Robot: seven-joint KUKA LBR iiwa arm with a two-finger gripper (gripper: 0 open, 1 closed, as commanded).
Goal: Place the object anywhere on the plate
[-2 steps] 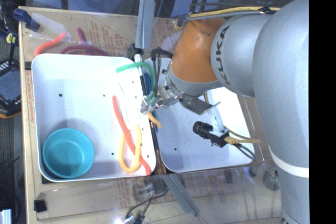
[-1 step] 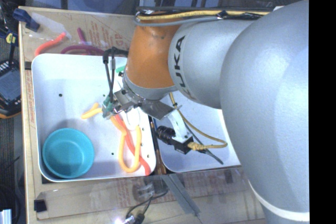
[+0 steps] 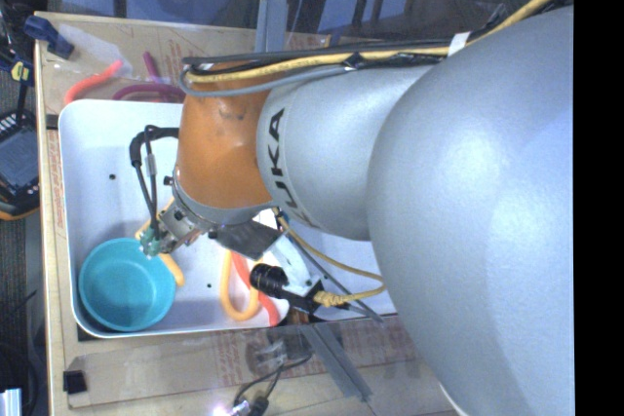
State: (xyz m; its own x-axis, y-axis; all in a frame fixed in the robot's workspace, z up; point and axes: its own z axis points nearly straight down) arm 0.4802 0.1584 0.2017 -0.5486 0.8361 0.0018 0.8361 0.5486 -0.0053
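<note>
A round blue plate (image 3: pixel 122 287) lies in the near left corner of the white bin (image 3: pixel 97 151). My gripper (image 3: pixel 159 237) hangs at the plate's upper right rim, under the orange wrist band (image 3: pixel 219 151). A small orange piece (image 3: pixel 173 270) shows just below the gripper, at the plate's right edge; whether it is held is hidden. A larger orange loop-shaped object (image 3: pixel 237 292) lies on the bin floor to the right of the plate, partly under the arm.
The grey arm (image 3: pixel 419 180) covers the right half of the view and the second bin. Black cables (image 3: pixel 146 156) hang by the wrist. Pink and orange items (image 3: pixel 117 85) lie on the bench beyond the bin's far rim.
</note>
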